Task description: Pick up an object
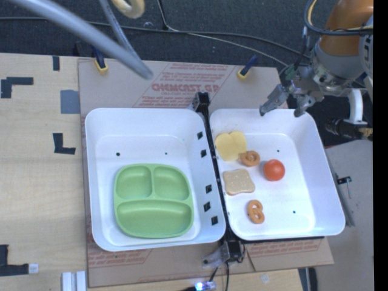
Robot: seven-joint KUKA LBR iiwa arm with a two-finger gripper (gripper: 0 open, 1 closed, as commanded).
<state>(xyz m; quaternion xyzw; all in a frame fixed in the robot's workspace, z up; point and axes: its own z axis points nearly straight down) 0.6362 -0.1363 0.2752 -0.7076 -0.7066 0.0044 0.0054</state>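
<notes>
1. the grey two-finger gripper [284, 107] hangs over the far rim of the right white bin [321, 156], jaws spread apart, holding nothing.
2. the round red tomato [274, 170] lies in that bin, near a small brown pretzel [250, 158].

In the white bin nearest my arm lie a pale yellow slice [231, 144], a small brown ring [250, 158] touching it, and a red tomato [274, 170]. A bread slice [238, 181] and a pretzel [256, 211] lie flat nearby.
</notes>
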